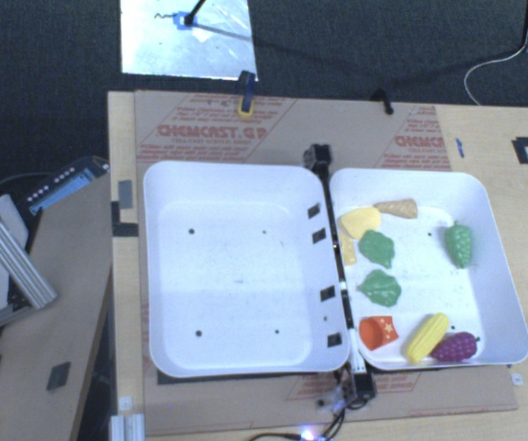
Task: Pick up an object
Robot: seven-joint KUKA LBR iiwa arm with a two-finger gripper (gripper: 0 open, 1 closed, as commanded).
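The right bin [498, 246] holds several toy foods. A tan cone-shaped piece [396, 209] and a yellow piece [359, 220] lie near its back left. Two green leafy pieces [376, 247] [379, 288] sit along the left side, one behind the other. A green ridged piece [459, 244] rests toward the right wall. Along the front edge lie a red piece [378, 331], a yellow corn cob [426, 336] and purple grapes [454, 346]. The corn touches the grapes.
The left bin [236, 269] adjoins the right one along a divider with black clips [337, 265]. Both bins rest on a cardboard sheet [273, 127]. A yellow clamp [245, 107] sits at the back, and a metal frame [6, 255] stands at the far left.
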